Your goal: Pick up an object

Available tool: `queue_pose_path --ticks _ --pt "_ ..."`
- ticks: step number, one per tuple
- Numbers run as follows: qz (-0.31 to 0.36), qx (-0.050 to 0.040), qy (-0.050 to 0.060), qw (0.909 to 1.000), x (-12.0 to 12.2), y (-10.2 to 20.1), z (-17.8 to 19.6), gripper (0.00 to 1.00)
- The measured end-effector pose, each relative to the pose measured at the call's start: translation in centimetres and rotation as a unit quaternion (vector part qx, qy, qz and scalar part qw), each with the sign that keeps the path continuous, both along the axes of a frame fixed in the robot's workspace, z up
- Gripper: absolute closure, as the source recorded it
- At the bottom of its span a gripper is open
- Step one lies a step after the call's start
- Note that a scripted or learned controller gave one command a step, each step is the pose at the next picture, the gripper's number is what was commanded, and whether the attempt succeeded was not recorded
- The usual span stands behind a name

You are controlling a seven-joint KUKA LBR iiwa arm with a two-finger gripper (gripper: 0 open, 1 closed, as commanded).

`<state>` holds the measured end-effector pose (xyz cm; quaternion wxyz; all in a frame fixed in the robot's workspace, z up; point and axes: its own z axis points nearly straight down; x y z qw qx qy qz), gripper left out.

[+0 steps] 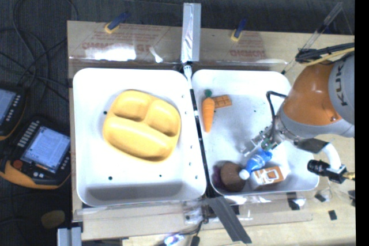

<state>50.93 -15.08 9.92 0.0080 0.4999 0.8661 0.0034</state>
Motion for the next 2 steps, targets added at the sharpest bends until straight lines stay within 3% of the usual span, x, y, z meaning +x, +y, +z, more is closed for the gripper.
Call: queue_pose_path --ticks 1,2 --pt "0.075 0.0013 0.009 0.9972 0.4 9.0 8.3 1.0" --pt "-0.117 0.0004 0.009 0.9931 3.7 4.8 11.5 1.0"
